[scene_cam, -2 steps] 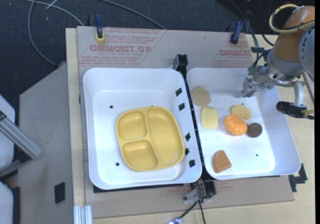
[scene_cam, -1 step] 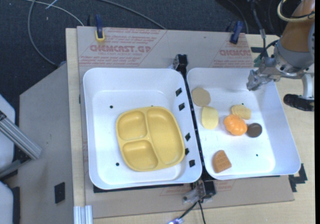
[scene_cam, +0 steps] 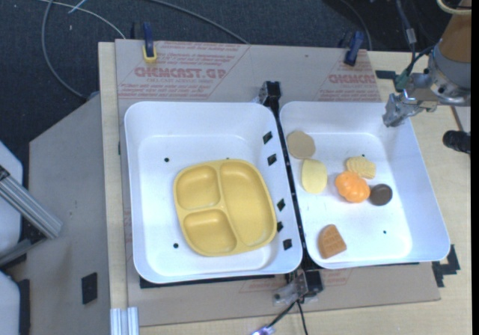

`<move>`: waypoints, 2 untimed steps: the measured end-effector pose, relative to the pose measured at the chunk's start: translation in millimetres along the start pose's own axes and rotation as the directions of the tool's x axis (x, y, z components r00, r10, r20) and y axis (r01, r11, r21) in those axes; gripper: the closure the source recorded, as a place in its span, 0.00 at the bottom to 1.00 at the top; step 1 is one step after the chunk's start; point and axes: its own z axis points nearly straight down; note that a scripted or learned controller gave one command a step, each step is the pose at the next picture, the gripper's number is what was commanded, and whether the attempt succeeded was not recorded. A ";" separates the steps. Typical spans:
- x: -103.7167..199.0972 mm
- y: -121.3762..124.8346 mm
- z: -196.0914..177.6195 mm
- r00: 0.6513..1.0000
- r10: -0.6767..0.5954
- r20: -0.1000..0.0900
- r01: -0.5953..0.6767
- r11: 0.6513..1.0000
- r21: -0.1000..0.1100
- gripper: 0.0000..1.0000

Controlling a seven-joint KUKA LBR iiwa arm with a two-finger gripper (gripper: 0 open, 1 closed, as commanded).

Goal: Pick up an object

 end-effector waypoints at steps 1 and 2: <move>-0.4 1.2 -37.7 1.000 -0.001 -0.001 0.001 1.000 0.001 1.00; 46.1 -21.2 -29.4 1.000 -0.003 -0.004 0.003 1.000 0.009 1.00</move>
